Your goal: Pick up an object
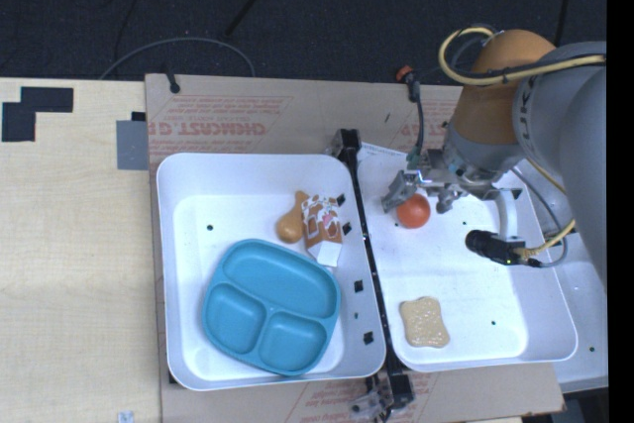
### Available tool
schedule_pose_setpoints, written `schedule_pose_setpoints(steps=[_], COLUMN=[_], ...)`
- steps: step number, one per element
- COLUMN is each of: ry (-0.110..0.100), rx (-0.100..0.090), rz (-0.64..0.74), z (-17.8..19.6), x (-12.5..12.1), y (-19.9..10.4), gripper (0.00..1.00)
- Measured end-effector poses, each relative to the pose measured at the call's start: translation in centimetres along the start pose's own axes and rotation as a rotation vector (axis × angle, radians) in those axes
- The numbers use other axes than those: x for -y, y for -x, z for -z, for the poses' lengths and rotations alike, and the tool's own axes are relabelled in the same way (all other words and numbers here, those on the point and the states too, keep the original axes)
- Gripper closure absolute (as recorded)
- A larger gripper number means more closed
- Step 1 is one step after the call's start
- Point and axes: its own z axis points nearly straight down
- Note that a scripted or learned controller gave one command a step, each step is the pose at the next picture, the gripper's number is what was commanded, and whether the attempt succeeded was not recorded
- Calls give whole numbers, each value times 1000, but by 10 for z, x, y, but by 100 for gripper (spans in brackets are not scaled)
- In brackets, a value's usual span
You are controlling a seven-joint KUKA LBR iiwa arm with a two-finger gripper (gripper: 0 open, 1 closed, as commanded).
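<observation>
2 shallow white bins sit side by side on a brown cardboard sheet [248, 119] that lies over the pale wooden bench [69, 263]. A black strip [365, 258] runs between them.

The left bin [163, 213] holds 3 things. A blue plastic plate with 3 compartments [269, 307] lies flat and fills most of its lower half. Above the plate, near the dividing strip, an orange-brown pear-shaped toy [290, 223] touches a small printed red-and-white packet [322, 221], and the packet's lower corner reaches the plate's rim.

The right bin [515, 312] holds 2 things. A small round red-orange ball, rather like a tomato [414, 212], rests on the floor in the upper left part, not far from the strip. A flat tan slice shaped like toast [425, 323] lies well apart from it, near the bin's lower edge.

The grey arm [555, 114] with its orange band comes in from the right and bends down over the right bin's upper half. The gripper [423, 196] is low over the ball, its 2 metal fingers [400, 190] spread apart on either side of it. The ball sits at the gap between the tips, closer to the finger on the strip side. The jaws look open and nothing is clamped between them. Whether either finger touches the ball cannot be told from this angle.
</observation>
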Motion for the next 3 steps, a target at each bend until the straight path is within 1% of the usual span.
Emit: schedule_pose_setpoints(steps=[1,2,3], ry=[0,3,10], rx=[0,1,2], rz=[-4,-5,-9], z=[-54,-41,9], x=[1,0,10], y=[-2,0,3], gripper=[0,100,100])
